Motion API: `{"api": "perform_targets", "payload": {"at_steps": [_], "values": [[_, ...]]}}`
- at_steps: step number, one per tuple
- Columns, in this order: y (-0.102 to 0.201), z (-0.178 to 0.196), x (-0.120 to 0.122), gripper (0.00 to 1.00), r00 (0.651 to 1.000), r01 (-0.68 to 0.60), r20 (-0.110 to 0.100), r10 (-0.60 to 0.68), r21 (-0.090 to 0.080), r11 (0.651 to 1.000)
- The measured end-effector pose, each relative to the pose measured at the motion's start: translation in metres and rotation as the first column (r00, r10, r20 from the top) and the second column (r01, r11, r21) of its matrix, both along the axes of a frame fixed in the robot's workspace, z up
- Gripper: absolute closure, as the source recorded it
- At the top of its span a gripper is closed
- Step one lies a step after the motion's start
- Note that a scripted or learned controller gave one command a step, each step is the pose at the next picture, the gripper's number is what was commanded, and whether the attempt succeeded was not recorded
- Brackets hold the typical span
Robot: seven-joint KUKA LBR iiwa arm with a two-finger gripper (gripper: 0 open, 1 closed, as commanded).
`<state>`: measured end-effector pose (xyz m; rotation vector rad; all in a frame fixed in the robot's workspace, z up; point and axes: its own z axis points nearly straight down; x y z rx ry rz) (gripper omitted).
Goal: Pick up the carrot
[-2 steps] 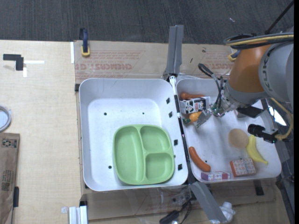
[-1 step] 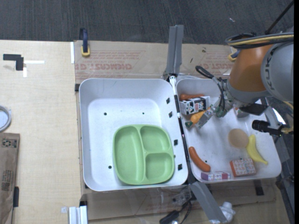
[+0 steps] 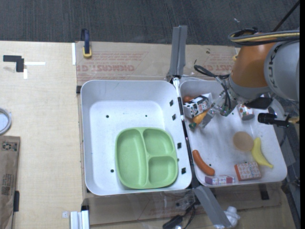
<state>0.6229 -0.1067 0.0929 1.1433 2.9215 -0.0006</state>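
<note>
The gripper (image 3: 206,119) sits down at the carrot (image 3: 199,118); I can't tell its jaws' state; best lift slowly.

One fixed camera up high, looking down at a slant on the desk (image 3: 43,104). Both white bins sit mid-frame, the left bin (image 3: 95,94) and right bin (image 3: 276,173) fully in shot, dark floor along the far edge. The arm (image 3: 267,66) enters from the right.
</note>
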Motion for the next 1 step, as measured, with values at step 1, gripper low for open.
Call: {"api": "perform_targets", "payload": {"at_steps": [1], "values": [[-0.0628,0.0009,0.0029,0.0,0.916,-0.4,0.002,0.4,-0.002,0.916]]}}
